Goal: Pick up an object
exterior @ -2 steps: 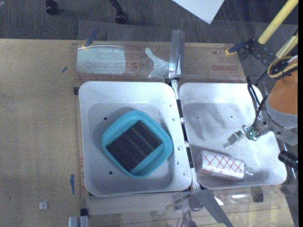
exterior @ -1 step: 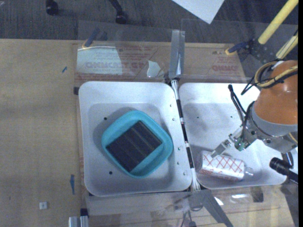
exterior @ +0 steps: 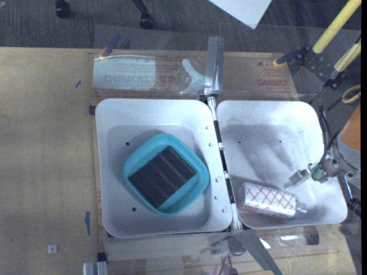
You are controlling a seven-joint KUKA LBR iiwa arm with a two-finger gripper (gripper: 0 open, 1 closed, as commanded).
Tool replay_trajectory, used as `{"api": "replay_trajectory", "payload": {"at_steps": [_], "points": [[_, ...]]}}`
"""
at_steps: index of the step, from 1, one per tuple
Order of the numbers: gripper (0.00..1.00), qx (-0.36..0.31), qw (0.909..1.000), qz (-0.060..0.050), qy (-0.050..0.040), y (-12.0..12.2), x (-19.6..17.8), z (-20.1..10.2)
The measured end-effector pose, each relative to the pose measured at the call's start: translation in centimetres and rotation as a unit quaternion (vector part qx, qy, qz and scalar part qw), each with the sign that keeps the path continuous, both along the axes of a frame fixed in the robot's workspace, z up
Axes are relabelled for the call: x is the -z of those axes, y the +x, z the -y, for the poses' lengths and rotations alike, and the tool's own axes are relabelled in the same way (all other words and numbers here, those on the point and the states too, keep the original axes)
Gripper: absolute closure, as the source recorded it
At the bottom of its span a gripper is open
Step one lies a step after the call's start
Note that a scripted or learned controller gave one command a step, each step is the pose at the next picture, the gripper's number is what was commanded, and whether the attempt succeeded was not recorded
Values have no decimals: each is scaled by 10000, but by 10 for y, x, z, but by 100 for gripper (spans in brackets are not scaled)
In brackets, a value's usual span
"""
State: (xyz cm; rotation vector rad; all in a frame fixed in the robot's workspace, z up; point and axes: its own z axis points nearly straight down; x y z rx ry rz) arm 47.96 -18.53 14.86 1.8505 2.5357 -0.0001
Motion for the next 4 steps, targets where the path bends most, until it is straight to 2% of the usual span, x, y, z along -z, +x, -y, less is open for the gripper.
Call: {"api": "replay_trajectory", "payload": {"at_steps": [2, 3, 4], "points": [[0, -297, 9996, 6, -1, 1, -46, -45], [0, -1003, 9950, 0, 2, 0, 34, -40], [0, -448, 9990, 4, 74, 29, 55, -17]]}}
